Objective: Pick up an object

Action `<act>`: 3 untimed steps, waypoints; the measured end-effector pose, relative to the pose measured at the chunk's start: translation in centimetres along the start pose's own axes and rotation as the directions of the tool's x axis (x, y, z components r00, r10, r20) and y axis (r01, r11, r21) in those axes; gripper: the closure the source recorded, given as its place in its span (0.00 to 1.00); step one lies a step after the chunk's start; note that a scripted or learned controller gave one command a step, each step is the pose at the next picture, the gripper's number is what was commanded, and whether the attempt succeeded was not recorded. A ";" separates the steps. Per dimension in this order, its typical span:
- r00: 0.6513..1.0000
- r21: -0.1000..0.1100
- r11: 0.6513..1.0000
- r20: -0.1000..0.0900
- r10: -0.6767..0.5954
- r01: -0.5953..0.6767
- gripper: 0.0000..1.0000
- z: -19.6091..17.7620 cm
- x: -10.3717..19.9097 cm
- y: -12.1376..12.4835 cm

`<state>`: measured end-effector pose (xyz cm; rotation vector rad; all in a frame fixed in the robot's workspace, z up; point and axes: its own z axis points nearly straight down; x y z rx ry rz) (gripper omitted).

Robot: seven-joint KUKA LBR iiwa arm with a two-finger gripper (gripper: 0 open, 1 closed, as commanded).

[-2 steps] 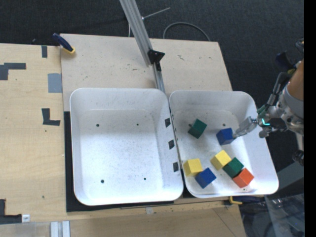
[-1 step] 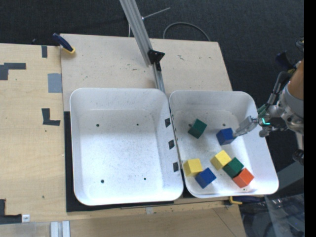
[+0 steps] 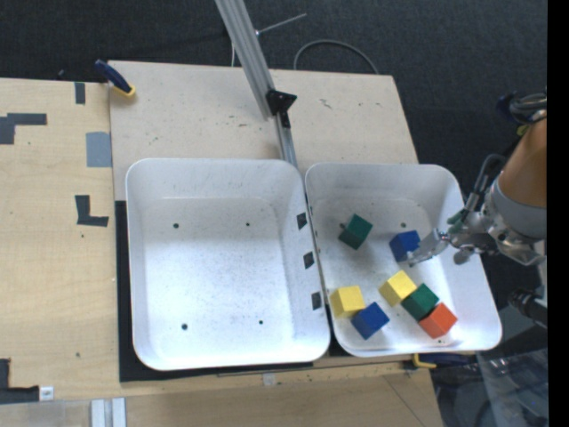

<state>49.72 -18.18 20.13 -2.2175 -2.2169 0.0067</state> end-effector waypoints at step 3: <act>1.000 -0.022 1.000 0.001 -0.003 0.003 1.00 7.6 -0.7 0.4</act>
